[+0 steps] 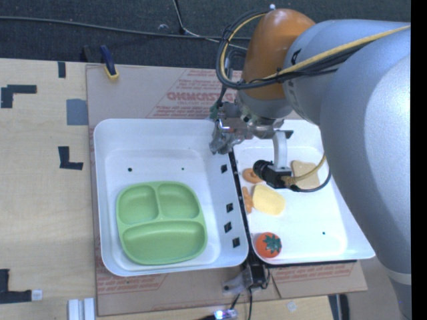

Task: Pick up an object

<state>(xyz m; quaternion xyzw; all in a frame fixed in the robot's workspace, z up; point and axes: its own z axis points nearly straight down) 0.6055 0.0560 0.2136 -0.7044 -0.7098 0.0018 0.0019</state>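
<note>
My gripper (221, 141) hangs over the far end of the wall between the two bins, with nothing visible in it. In the right bin (333, 235), a pale yellow piece (270, 201) lies near the middle. Small orange pieces (251, 175) rest close to the dividing wall, with another orange bit (247, 199) just in front. A tan piece (304, 169) lies behind the yellow one, partly covered by the wrist hardware. A red tomato-like ball (269, 244) sits at the bin's front left corner. All of these lie in front of and to the right of the gripper.
The left bin (110, 145) holds a green divided plate (160, 222) in its front half. The large grey arm covers the right bin's far and right side. Cardboard (180, 95) lies under both bins.
</note>
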